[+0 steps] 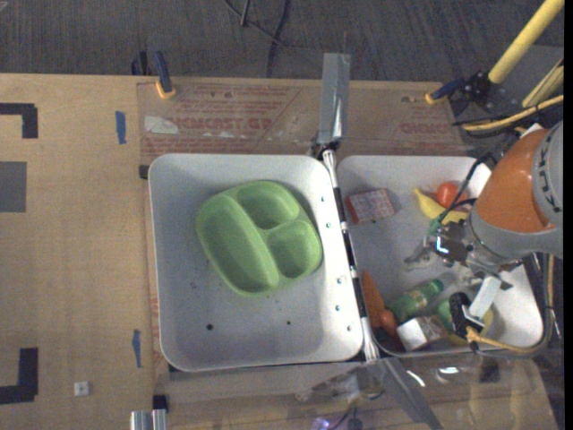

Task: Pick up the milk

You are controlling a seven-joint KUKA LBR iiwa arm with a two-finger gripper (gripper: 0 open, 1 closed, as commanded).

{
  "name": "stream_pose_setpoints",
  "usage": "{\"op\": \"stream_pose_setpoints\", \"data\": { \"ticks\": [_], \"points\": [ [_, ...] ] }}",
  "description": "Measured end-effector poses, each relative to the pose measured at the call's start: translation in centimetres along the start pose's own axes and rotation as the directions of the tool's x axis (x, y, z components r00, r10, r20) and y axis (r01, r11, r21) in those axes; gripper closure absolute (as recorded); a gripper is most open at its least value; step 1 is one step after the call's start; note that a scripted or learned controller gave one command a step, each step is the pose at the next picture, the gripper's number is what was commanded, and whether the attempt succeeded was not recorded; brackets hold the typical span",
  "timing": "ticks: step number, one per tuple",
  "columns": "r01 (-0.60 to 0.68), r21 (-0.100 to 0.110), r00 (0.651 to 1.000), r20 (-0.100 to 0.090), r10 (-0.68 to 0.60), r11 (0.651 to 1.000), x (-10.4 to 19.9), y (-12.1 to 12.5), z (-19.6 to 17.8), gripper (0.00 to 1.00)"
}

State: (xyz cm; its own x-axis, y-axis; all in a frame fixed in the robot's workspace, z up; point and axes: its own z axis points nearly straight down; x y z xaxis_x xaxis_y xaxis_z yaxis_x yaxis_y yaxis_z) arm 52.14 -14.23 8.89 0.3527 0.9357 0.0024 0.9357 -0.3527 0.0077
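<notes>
Plywood bench (72, 240) on dark carpet (107, 16); two white bins, the left bin (179, 330) bearing a green tray (260, 236). Milk (370, 205) lies at the right bin's (394, 240) upper left corner. Gripper (434, 249) hangs over that bin's clutter; grip state cannot be told.

A single fixed camera hangs above the bench (72, 240) and looks down at a slight slant. It stands far enough off to take in both white bins whole: the left bin (170, 267) near the middle of the frame, the right bin (394, 173) towards the right side. The bench's far edge runs across the upper part, with dark floor (107, 16) beyond it. The bench's near edge falls outside the frame. The arm (519, 195) enters from the right.
</notes>
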Motion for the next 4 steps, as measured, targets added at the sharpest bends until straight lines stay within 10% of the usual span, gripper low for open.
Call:
{"op": "stream_pose_setpoints", "data": {
  "ticks": [1,3,4],
  "points": [
    [-0.307,0.008,0.952,0.003,0.307,0.952,2.3,10.9,-3.5,0.00],
    [-0.515,0.030,0.856,-0.018,0.516,0.856,-2.5,7.9,-7.2,0.00],
    [-0.737,0.005,0.675,0.009,0.737,0.675,4.2,6.0,-8.7,0.00]
  ]
}}
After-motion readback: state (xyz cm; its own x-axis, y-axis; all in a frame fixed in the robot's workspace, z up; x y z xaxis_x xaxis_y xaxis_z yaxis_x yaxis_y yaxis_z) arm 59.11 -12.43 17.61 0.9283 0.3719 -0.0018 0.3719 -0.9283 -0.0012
